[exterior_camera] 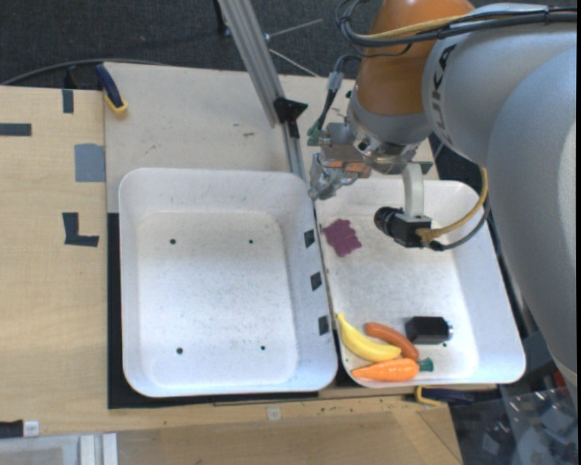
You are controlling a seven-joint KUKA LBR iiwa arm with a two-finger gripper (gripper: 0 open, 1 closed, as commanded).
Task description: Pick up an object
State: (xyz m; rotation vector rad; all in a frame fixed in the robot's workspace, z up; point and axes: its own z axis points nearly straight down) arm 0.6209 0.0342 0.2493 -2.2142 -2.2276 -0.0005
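Two white bins sit side by side, and the right bin (484, 289) is where everything's happening. Honestly I can't tell whether the pincer (325, 184) is released or clenched, it's too small and dark up at the bin's far left corner. Nothing visibly sits in it, though.

Nearest target is the purple piece (342, 236), just below the pincer and a touch right, lying flat. Its long axis looks tilted, running from upper left to lower right, no obvious pointy end. I'd line the pincer across that axis and come straight down, minding the bin wall right beside it.

Further below, well apart from the pincer: the banana (360, 342), curving from upper left to lower right, two carrots (395, 359) alongside it, and a small black block (428, 329) off to their right.
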